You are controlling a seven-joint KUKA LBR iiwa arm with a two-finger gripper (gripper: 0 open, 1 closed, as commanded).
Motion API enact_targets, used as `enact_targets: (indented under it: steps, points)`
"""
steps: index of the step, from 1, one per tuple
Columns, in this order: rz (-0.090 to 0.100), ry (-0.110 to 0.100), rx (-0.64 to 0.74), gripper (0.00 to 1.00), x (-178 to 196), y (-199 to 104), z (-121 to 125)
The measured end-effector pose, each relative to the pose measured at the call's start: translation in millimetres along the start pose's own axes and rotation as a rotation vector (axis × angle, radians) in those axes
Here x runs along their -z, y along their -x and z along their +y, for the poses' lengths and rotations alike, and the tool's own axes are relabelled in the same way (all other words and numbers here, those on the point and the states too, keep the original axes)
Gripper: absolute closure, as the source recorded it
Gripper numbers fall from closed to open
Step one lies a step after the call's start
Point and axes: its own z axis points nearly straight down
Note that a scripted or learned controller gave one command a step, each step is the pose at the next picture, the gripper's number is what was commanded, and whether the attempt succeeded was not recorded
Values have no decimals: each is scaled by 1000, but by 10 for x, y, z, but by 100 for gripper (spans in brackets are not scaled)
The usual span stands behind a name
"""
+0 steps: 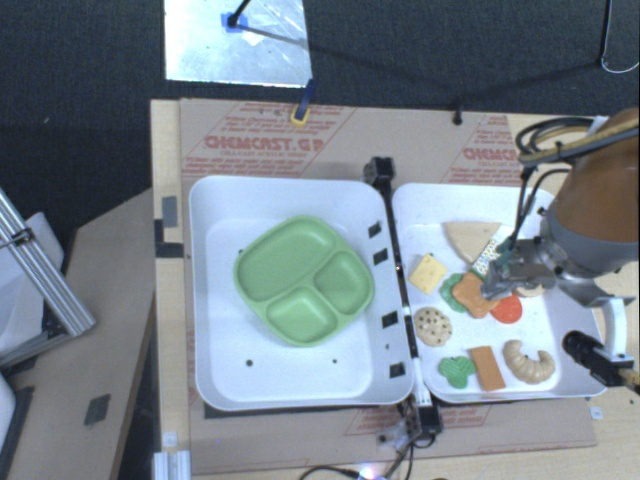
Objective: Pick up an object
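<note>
The right bin (570, 393) holds several toy foods: a tan wedge (470, 238), a yellow cheese cube (428, 272), an orange piece on a green leaf (468, 295), a red tomato slice (508, 311), a chocolate-chip cookie (432, 325), a green broccoli (457, 370), a brown cracker (487, 367) and a croissant (529, 361). My gripper (498, 282) hangs low over the middle of this bin, its tip at the right edge of the orange piece, just above the tomato slice. The arm's body hides the bin's right part.
The left bin (215, 368) holds a green three-compartment plate (304, 279). A black divider strip (393, 268) runs between the bins. Cables loop over the arm at the upper right. A foil sheet (238, 28) lies beyond the bench.
</note>
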Motion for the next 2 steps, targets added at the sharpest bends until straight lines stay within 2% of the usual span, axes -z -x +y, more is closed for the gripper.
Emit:
enact_targets:
  steps: [2]
  points:
    - [2, 1, 5, 100, 92, -774, 921]
